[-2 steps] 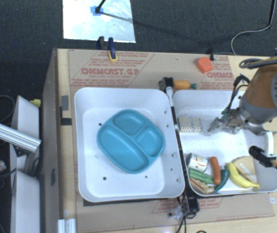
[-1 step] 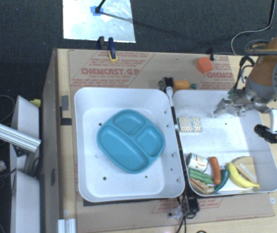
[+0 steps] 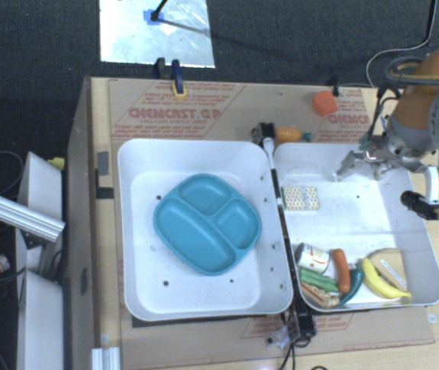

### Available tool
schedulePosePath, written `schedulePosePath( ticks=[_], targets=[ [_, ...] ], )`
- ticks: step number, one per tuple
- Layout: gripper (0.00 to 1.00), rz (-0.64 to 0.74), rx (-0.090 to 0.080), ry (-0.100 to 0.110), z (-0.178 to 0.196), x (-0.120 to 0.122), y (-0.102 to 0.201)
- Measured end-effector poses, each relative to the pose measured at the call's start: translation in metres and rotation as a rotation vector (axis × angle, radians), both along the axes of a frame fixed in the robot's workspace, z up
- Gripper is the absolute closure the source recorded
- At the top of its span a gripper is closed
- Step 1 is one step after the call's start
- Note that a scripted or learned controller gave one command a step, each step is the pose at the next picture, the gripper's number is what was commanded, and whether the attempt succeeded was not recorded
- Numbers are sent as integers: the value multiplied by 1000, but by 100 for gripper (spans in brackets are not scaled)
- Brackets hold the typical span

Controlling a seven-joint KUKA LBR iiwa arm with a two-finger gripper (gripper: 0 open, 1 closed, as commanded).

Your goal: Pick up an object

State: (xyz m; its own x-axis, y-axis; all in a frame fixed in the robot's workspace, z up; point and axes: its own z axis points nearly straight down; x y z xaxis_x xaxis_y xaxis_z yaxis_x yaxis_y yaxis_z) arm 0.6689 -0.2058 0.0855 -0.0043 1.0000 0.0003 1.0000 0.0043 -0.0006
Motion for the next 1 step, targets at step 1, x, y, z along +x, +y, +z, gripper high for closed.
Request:
schedulePosePath(
  ticks=[1],
  targets=[
    [0,1,-1,0,0,0,0]
  ],
)
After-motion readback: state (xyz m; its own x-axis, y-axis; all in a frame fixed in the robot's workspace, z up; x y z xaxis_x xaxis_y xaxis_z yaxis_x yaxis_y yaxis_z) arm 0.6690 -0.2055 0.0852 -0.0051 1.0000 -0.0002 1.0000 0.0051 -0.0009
